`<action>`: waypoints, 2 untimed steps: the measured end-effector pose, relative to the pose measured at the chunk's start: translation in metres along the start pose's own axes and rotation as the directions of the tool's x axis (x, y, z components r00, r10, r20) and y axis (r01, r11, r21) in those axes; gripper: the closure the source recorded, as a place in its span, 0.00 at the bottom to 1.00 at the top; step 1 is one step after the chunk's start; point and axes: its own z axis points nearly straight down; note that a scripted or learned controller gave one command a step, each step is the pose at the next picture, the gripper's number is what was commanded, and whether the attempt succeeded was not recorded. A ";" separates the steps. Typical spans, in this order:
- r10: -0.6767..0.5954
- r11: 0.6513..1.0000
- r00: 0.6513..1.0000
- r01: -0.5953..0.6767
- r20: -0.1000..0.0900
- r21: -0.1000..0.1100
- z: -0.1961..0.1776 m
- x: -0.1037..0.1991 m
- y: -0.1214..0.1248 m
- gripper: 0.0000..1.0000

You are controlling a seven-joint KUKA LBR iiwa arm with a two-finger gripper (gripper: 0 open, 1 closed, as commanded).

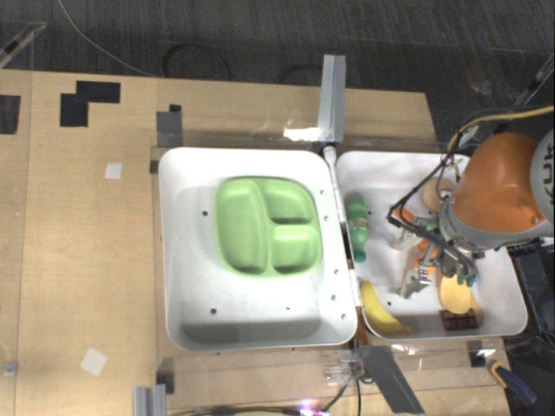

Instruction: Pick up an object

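- Legible text, labels, brands, numbers, signs: none can be read at this resolution.
- Green bottle [356,226], right bin [512,315], against the left wall: any label is too small to make out.
- Brown block [460,321], right bin, front edge: surface shows a grid pattern; no lettering discernible.
- Black blocky patches [87,100] on the counter [78,250], far left corner: plain shapes, not characters.
- Pale square patches [114,171] on the counter, left of the left bin [186,319]: blank, no print visible.
- Arm's orange band [501,185]: unmarked on the visible face.
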 end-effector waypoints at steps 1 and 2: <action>0.051 0.999 0.999 -0.051 0.004 0.001 -0.001 0.037 0.016 0.00; -0.180 0.984 0.984 0.180 -0.005 -0.003 0.004 -0.092 0.037 0.00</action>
